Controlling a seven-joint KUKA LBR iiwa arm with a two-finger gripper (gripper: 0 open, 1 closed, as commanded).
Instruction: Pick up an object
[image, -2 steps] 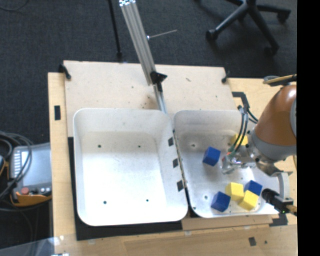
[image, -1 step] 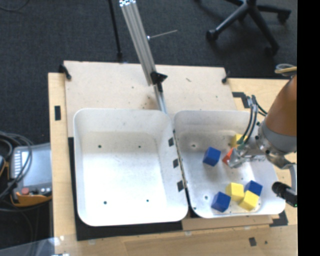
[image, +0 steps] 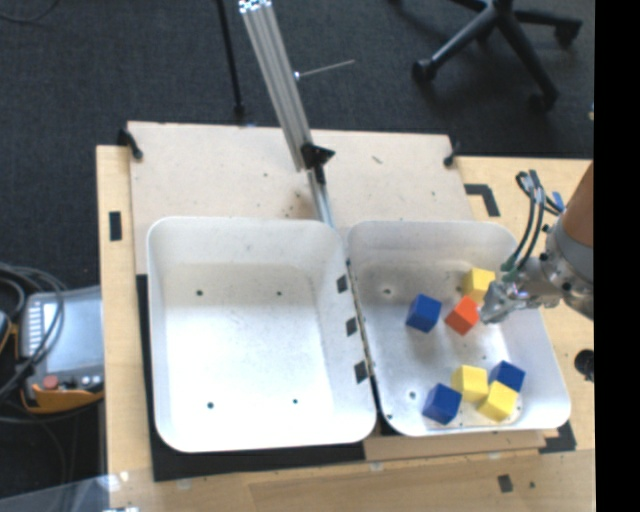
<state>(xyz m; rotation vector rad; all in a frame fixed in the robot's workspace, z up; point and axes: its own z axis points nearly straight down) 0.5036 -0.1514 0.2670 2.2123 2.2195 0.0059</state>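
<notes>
Note right bin (image: 520, 250) holds all blocks; left bin (image: 180, 250) offers no target. Arm reaches low from right, gripper (image: 497, 303) just beside orange block (image: 462, 316), likely your target. Finger opening: cannot tell. Nothing visibly held.

Hand (image: 497, 303) beside orange cube (image: 461, 316)

There are no words, numbers or signs that can be read on anything here.
</notes>
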